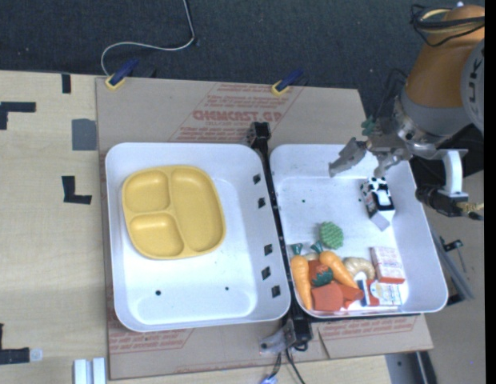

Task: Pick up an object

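The black-and-white toy [379, 195], small and blocky, lay on the floor of the right bin [312, 174] near its far right side, well apart from the heap of play food at the near edge: carrots [334, 269], a green leafy piece [331, 234] and a small carton [386, 264]. The claw [366, 157] hung just above it, fingers apart and holding nothing. The toy looked like light, stiff plastic, possibly a cow, though it was too small to tell. A pinch across its narrow sides seemed safest. The left bin held a yellow divided plate [173, 211].
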`<state>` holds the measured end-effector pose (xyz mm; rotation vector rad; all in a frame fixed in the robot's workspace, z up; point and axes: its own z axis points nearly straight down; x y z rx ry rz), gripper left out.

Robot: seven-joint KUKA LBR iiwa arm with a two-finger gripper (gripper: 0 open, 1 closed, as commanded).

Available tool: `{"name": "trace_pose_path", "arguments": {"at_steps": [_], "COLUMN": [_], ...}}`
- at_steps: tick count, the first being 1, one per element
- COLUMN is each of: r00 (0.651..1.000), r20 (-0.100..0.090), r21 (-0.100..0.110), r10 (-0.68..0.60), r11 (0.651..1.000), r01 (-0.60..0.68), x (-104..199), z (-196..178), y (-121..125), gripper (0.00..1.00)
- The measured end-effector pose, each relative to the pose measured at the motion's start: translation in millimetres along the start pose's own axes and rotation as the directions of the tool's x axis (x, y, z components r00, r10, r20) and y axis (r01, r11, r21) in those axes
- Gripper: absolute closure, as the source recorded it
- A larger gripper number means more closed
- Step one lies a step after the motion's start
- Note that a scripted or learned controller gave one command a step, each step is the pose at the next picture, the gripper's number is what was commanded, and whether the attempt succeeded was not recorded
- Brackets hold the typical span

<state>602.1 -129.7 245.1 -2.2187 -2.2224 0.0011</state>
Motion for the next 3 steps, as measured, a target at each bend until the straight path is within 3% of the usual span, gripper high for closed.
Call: {"name": "trace_pose_path", "arguments": {"at_steps": [1,2,3], "r00": [1.0,1.0,1.0], "r20": [0.0,0.001,0.005], "r21": [-0.001,-0.005,-0.008], "r10": [0.0,0.001,0.003], "r11": [1.0,1.0,1.0], "r01": [0.0,-0.001,-0.003], "x": [16,20,19], "z": [158,159,149], "y": [-20,-94,-93], "gripper": [0.0,0.0,1.0]}}
